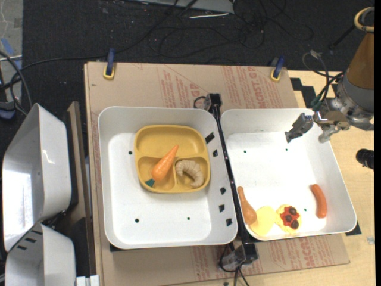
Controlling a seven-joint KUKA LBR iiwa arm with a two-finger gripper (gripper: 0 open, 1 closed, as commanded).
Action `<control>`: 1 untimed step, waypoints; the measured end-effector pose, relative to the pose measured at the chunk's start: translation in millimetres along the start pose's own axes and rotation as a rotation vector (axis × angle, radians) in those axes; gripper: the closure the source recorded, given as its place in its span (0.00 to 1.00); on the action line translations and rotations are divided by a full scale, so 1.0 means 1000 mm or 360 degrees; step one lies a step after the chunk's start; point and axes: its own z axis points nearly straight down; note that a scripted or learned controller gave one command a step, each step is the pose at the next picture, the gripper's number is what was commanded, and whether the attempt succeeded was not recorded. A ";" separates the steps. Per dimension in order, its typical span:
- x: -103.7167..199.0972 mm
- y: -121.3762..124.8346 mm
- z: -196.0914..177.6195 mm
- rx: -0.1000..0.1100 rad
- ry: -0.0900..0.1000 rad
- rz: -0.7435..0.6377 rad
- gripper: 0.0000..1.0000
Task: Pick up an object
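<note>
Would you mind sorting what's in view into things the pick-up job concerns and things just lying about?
Job:
- gripper, above the right bin
- sausage, drumstick, pizza slice in that bin
- carrot, shrimp on the yellow plate, left bin

Lying about:
- cables
- clamps

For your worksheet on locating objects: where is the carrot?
The carrot lies in the yellow divided plate in the left bin, beside the shrimp.

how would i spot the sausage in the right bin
Look in the right bin, at its near right corner. The sausage lies alone by the right wall: a short, smooth orange-red stick, apart from the yellow food along the near wall.
</note>
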 end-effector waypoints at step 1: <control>0.000 0.002 -0.006 -0.0018 -0.0003 -0.0004 0.00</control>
